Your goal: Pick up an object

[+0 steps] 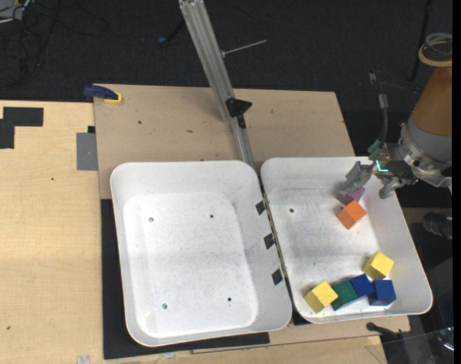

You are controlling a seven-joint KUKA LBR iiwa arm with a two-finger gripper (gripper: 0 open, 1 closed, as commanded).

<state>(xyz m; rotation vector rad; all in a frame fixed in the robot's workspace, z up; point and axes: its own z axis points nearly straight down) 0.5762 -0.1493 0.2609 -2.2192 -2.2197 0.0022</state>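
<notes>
Orange cube [352,214] & purple block [356,194] just below gripper [370,180]; further off: 2 yellow [380,265], green [345,293], 2 blue [371,288]; bins white [186,182].

The grey two-finger gripper [369,182] hangs over the far right part of the right shallow white plastic bin [306,180], just beside a small purple block [355,194] and an orange cube [352,214]. Yellow [381,265], blue [362,284] and green [344,292] blocks cluster at the near right corner. The left white bin [139,180] lies alongside.

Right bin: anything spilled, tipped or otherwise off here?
Nothing spilled. In the right bin the orange block lies alone near the gripper; yellow, green and blue blocks crowd its near corner, all inside the rim.
</notes>
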